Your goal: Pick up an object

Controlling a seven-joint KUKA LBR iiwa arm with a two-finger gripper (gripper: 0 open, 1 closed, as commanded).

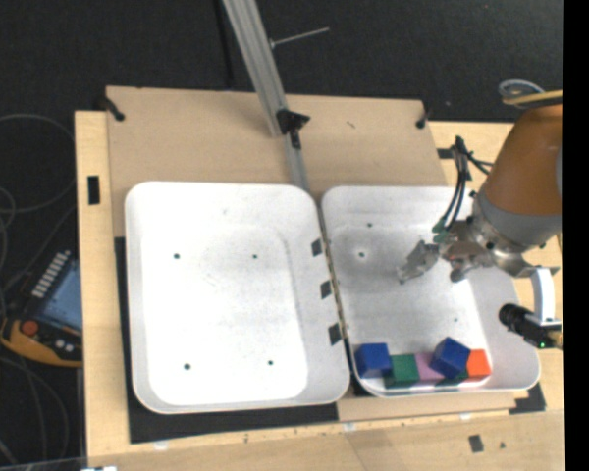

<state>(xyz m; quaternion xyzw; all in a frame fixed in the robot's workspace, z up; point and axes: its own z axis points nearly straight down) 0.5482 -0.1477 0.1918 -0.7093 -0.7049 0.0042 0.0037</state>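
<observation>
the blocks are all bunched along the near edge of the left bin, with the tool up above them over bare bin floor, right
Wrong bin. The camera view shows the blocks bunched along the near edge of the right bin; the tool is above them over bare floor, as you said.

Below the grey gripper [434, 261] and its orange-banded arm [526, 170], two blue blocks [373, 357] [451, 356], a green block [403, 369], a pink block [429, 369] and an orange block [478, 363] line the near wall of the white right bin [393, 214], which sits on a tan bench [226, 135].
</observation>
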